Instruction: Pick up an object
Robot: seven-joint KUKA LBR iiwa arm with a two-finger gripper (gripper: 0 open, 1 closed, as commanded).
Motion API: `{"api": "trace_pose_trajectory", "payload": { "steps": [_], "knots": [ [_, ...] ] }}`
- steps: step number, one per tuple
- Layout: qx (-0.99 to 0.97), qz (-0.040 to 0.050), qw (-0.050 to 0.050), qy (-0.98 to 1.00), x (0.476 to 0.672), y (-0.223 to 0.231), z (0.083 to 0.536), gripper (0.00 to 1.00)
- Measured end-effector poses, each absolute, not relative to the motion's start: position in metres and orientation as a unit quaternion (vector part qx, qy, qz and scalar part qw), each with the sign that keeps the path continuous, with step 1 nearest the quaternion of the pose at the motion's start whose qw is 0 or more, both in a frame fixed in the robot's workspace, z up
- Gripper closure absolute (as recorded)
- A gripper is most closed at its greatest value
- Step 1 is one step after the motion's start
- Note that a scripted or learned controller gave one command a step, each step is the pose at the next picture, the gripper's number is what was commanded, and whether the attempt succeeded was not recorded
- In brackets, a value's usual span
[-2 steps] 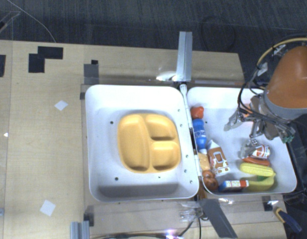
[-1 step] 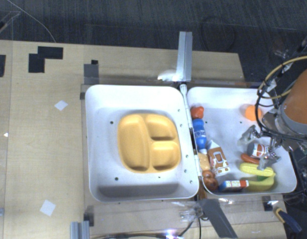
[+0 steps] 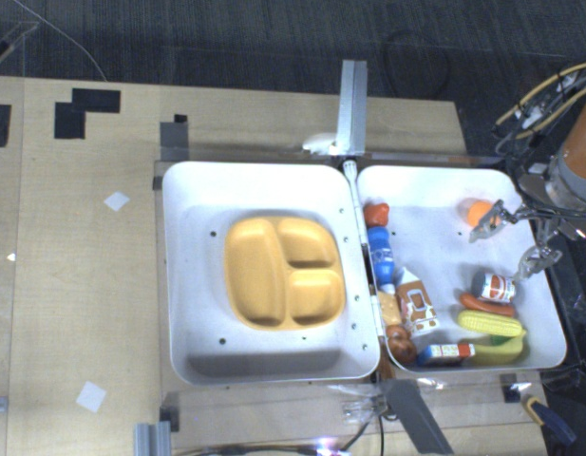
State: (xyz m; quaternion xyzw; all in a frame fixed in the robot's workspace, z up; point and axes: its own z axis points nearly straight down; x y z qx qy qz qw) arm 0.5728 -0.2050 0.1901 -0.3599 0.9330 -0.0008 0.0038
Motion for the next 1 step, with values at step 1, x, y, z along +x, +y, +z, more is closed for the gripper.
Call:
{"api": "trace_pose_trajectory", "payload": {
  "steps": [1],
  "knots": [
    [-0.36, -0.0003, 0.003, 0.933, 0.5725, -0.2048, 0.1896, 0.0]
  ]
}}
